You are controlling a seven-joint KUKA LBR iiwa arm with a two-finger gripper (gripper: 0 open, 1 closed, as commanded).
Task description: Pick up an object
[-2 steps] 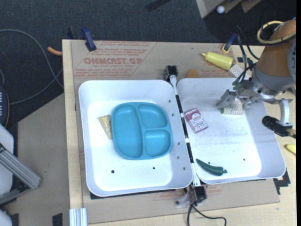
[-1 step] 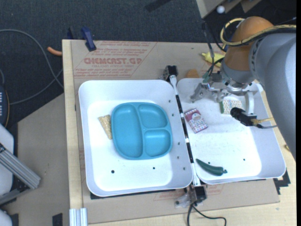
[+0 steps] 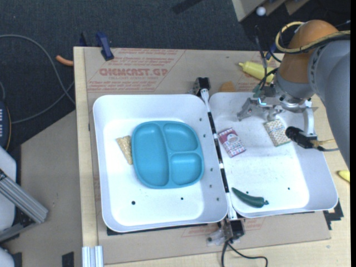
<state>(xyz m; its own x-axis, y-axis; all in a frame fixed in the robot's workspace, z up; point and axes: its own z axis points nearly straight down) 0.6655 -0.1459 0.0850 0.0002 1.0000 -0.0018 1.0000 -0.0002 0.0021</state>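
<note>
The counter (image 3: 139, 71) carries brown board printed "CHEMCAST GP" in red, left of and beyond the end effector (image 3: 260, 107). The end effector hangs over the far part of the right bin (image 3: 300, 193); whether it is open or closed cannot be told. Just to its near right lies a tan cracker-like piece (image 3: 276, 131), to its near left a red-and-white packet (image 3: 231, 142), its lettering unreadable. A green pepper (image 3: 250, 198) lies nearer the camera. Far left, a blue divided plate (image 3: 167, 153) sits in the left bin (image 3: 111, 193).
</note>
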